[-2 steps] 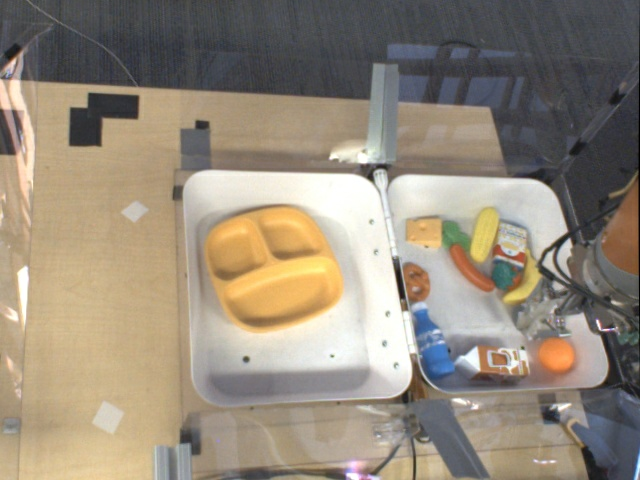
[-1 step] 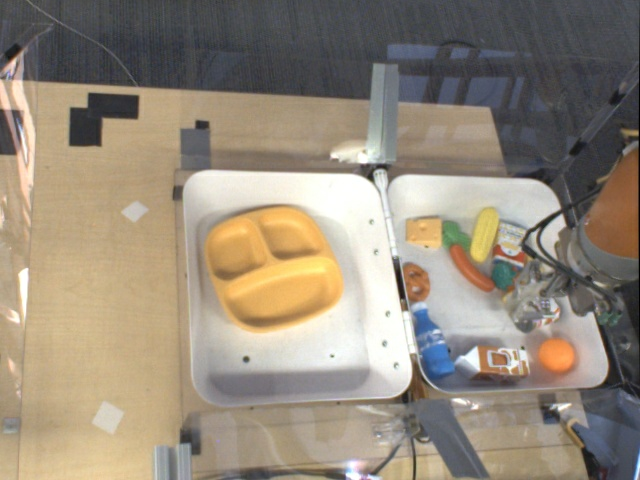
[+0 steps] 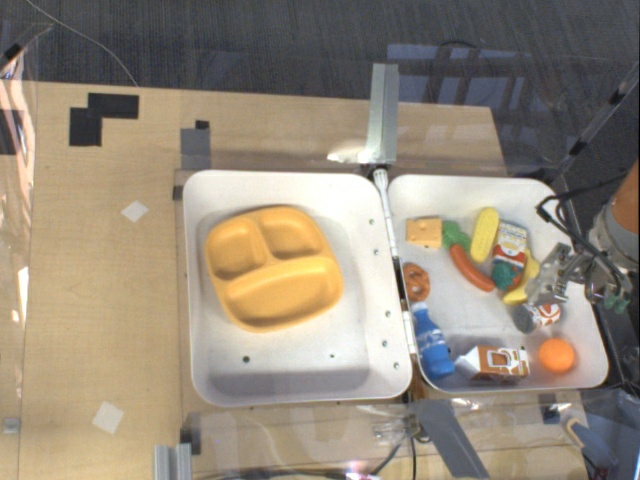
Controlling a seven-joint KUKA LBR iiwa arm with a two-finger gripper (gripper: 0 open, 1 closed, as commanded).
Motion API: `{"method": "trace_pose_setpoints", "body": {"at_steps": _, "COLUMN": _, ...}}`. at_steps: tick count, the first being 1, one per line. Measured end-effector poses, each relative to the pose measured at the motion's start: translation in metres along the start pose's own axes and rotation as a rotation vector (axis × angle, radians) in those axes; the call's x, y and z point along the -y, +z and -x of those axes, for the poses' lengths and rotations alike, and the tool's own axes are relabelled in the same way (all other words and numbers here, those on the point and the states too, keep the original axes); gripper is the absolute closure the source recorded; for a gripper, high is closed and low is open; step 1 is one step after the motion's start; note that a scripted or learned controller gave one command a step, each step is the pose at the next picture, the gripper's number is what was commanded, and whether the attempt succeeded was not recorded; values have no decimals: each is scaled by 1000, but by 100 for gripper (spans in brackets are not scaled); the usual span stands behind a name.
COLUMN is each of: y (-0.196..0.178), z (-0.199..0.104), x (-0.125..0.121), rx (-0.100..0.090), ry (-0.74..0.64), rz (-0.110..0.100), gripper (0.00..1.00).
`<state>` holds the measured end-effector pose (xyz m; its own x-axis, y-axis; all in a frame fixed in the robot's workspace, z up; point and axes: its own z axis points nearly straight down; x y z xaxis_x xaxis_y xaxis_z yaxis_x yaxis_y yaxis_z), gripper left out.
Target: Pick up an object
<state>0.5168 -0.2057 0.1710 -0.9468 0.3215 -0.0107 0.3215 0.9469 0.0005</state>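
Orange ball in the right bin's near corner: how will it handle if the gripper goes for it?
The orange ball looks round and smooth, so it would likely roll if nudged rather than gripped squarely. It sits close to the bin wall, which may stop it but could crowd one finger. It looks like a toy, probably light.

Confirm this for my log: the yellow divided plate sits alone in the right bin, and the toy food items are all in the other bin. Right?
Not quite. The camera view shows the yellow divided plate alone in the left bin, not the right. The toy food, such as the corn cob, hot dog and orange, is all in the right bin, as you said of the other bin.
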Motion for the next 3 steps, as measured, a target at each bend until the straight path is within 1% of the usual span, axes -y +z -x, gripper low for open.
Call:
{"method": "trace_pose_setpoints", "body": {"at_steps": 1, "y": -236, "z": -3, "x": 0, "rx": 12, "ry": -290, "rz": -2, "gripper": 100}}
{"method": "trace_pose_setpoints", "body": {"at_steps": 2, "y": -232, "z": -3, "x": 0, "rx": 2, "ry": -290, "rz": 0, "gripper": 0}}
{"method": "trace_pose_setpoints", "body": {"at_steps": 3, "y": -314, "z": -5, "x": 2, "rx": 8, "ry": -322, "rz": -2, "gripper": 0}}
